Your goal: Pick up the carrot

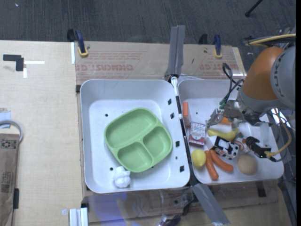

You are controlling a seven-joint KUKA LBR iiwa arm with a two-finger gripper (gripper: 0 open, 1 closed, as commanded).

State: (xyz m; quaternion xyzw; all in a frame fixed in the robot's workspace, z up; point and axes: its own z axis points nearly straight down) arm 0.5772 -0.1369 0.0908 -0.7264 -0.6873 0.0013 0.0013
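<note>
Nearest the camera, the front rims of two white bins run side by side, the left bin (91, 140) a little larger than the right bin (275, 173). Inside the left bin lies a green divided plate (137, 139) with three compartments, and a small white crumpled lump (122, 177) sits touching the plate's front edge.

Reaching in from the right, the grey arm with its orange band (264, 74) hangs over the right bin, and its gripper (221, 117) sits low among the clutter at the bin's middle. Whether its jaws are apart or closed cannot be told from this angle, and nothing can be seen between them.

Below the gripper lie a banana (225, 134), a brown egg-shaped object (246, 165), a red and white packet (197, 132), a lemon (198, 157) and a black and white toy (227, 149). Two orange pieces, the carrot (211, 165) and a second one beside it, lie at the front of the right bin between lemon and brown object, apart from the gripper.
</note>
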